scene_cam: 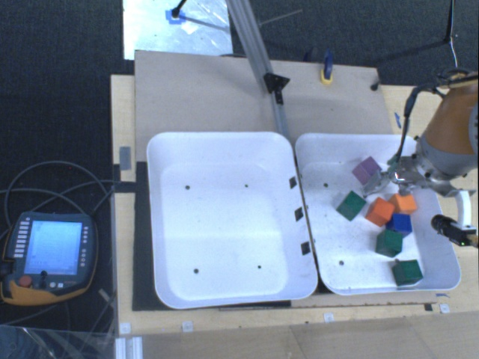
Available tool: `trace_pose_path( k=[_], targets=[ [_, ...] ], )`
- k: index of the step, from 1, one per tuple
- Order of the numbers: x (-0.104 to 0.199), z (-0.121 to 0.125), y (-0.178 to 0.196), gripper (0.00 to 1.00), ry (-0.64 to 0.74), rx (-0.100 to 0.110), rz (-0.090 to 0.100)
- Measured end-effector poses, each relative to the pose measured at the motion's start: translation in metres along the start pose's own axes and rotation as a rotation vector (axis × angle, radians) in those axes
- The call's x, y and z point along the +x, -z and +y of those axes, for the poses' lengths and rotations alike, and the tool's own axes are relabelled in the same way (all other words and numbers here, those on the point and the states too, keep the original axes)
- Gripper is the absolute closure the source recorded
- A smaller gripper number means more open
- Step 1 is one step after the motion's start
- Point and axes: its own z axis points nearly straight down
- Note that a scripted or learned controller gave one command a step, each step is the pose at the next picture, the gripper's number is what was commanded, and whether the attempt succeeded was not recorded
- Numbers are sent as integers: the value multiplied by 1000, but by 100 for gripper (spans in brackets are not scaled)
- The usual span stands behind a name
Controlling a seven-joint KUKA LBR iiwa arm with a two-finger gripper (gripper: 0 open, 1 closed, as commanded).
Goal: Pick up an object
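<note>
Several coloured blocks lie in the right bin [329, 275]: a purple block [366, 170], a green block [350, 205], an orange block [380, 212], a smaller orange block [405, 202], a blue block [400, 224] and two more green blocks [389, 243] [407, 272]. My gripper [397, 179] hangs low over the bin's right half. It sits just right of the purple block and just above the two orange ones. The arm's orange band [453, 122] rises behind it at the right edge.
The left bin [224, 215] stands beside the right one, with a slanted metal pole [251, 32] rising behind it. A teach pendant [49, 256] with its cables lies on the floor at the left. A black part [453, 230] sticks out over the right bin's edge.
</note>
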Motion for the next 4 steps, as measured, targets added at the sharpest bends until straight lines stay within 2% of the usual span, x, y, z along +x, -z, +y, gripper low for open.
trace_pose_path(
  k=[1,2,3,4],
  targets=[
    [1,-2,-10,0,-1,9,3],
    [1,-1,-1,100,1,8,3],
    [9,7,53,100,3,6,3],
    [9,9,86,100,2,8,3]
  ],
)
